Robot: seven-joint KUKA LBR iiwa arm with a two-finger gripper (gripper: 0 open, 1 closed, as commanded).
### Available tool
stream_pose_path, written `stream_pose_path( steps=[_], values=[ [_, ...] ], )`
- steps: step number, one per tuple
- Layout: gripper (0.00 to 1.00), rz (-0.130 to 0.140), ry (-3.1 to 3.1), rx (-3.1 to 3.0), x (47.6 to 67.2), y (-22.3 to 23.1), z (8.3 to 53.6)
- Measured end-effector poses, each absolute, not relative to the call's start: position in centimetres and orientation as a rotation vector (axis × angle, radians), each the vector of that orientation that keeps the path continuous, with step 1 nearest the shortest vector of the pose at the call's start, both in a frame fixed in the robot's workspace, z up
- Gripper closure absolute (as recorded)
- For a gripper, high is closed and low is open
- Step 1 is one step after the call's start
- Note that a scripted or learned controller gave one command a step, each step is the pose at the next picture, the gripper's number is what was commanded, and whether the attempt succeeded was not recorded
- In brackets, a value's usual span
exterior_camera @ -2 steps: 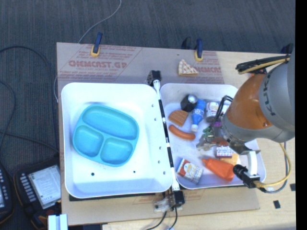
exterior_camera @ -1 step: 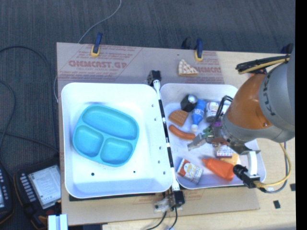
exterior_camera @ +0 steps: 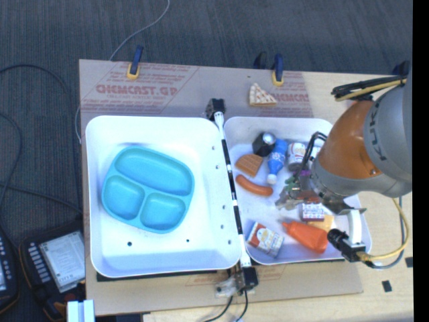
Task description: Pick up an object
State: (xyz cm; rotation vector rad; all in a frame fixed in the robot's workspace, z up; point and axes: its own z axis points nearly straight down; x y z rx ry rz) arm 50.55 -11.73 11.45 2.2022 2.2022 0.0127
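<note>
My gripper [exterior_camera: 292, 194] hangs over the middle of the right bin [exterior_camera: 236, 173], below the arm's orange band. Its tips sit just right of a red-orange sausage [exterior_camera: 254, 186] and above an orange carrot [exterior_camera: 305, 236]. A small pink-and-white packet [exterior_camera: 312, 212] lies close under the wrist. Further toys in this bin are a blue bottle [exterior_camera: 276, 156], a dark can [exterior_camera: 264, 142], a silver can [exterior_camera: 296, 153], a brown bread piece [exterior_camera: 249, 164] and a red-and-white carton [exterior_camera: 265, 239]. Nothing shows between the fingers.
The left bin [exterior_camera: 107, 247] holds a blue divided plate [exterior_camera: 147, 188]. A pizza-slice toy [exterior_camera: 262, 95] lies on the board behind the bins. Blue clamps [exterior_camera: 137, 60] hold the board's far edge. A grey device [exterior_camera: 53, 260] sits on the floor at the lower left.
</note>
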Motion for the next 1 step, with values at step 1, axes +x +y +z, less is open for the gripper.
stream_pose_path(
  steps=[1],
  values=[
    [0.0,0.012,2.202,2.203,50.54,-11.73,11.44]
  ],
)
